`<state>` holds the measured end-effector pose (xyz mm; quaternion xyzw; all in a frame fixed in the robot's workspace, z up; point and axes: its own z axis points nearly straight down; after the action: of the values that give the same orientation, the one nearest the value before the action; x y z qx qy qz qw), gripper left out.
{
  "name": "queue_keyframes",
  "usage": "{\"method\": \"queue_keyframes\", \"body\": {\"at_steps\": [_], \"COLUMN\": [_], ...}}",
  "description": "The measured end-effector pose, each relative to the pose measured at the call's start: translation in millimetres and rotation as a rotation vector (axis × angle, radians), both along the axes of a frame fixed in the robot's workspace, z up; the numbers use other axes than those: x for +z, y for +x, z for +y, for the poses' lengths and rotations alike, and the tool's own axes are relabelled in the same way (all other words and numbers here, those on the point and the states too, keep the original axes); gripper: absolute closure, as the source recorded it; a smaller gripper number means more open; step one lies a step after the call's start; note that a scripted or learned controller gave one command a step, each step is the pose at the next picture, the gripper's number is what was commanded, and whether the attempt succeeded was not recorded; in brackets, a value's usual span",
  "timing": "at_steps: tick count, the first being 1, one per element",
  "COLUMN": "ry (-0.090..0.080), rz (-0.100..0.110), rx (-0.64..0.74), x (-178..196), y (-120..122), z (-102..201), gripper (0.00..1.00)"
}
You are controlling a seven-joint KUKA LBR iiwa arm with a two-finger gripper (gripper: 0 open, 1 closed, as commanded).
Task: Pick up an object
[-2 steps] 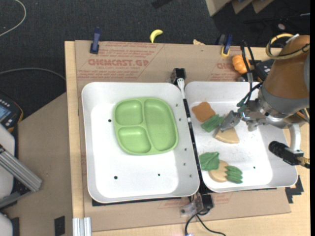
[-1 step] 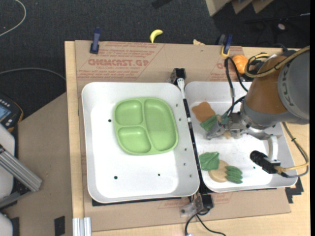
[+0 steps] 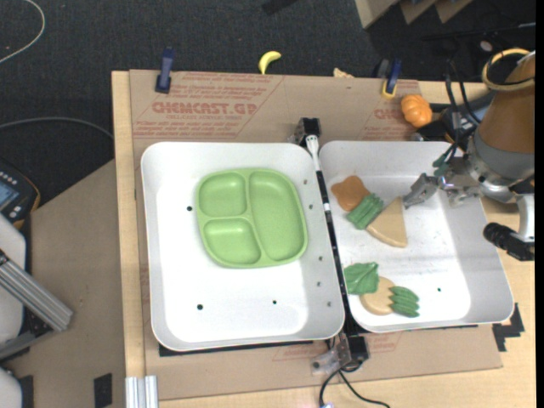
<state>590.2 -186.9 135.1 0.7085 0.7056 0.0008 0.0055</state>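
- Fingers on the gripper (image 3: pixel 419 194) hang low over the right bin (image 3: pixel 476 253), just right of the nearest toys. The slanted view does not let me tell whether they are spread or closed. Nothing is visibly caught in them.
- Candidates for the pick all lie in the right bin's left half. At the upper end, a brown piece (image 3: pixel 347 191), a green ridged piece (image 3: pixel 366 211) and a tan wedge (image 3: pixel 390 227) touch or overlap one another. Lower down, a green leaf (image 3: pixel 360 276), a tan round piece (image 3: pixel 375 301) and a small green bundle (image 3: pixel 405 301) also sit together.
- The tan wedge is nearest the gripper, so it looks like the likeliest target, though that is a guess.
- Risk: the pieces look flat and lie close to the bin floor. A descent that stops too high would probably close on air.
- Risk: the upper three pieces are crowded. A grip that is slightly off could shove the wedge into the green ridged piece or catch two at once.
- Risk: the cluster sits near the black divider (image 3: pixel 324 219) between the bins. A sideways push could pin a piece against that wall, where it is harder to grasp.
- The left bin (image 3: pixel 170 253) holds a green divided plate (image 3: pixel 252 218), well apart from the gripper. A small orange object (image 3: pixel 416 110) rests on the desk (image 3: pixel 221 109) beyond the bins.
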Motion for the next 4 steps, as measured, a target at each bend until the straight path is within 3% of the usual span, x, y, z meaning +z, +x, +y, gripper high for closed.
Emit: {"method": "queue_keyframes", "body": {"at_steps": [1,2,3,4], "ry": [0.012,0.002,0.006,0.01], "rz": [0.018,0.003,0.004,0.017], "rx": [0.01,-0.001,0.009,0.002], "x": [-54,10,-50,-51], "y": [-49,-46,16,-70], "z": [98,29,77,96], "gripper": [0.0,0.0,0.0,0.0]}}
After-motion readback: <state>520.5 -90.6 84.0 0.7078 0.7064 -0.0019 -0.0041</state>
